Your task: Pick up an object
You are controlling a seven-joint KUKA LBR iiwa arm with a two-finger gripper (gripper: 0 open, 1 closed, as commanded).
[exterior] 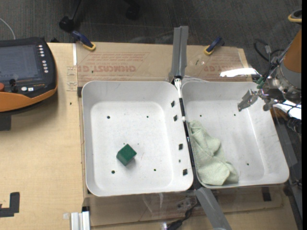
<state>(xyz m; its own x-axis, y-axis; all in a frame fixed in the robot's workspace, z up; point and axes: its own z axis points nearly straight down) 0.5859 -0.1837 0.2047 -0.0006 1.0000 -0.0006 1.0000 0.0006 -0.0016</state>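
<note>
A small green cube [126, 155] lies in the left bin [96, 99], toward its near side. A crumpled pale green cloth [209, 155] rests in the right bin [259, 176], against its left wall and near corner. My gripper [256, 101] hovers over the far right part of the right bin, well away from the cloth and nowhere near the cube. Its two fingers stand spread apart, and nothing is between them.
A grey divider bar [179, 56] runs between the bins. An orange-edged control tablet [24, 73] lies at the far left of the bench. Blue-and-orange clamps [84, 40] hold the cardboard sheet behind the bins.
</note>
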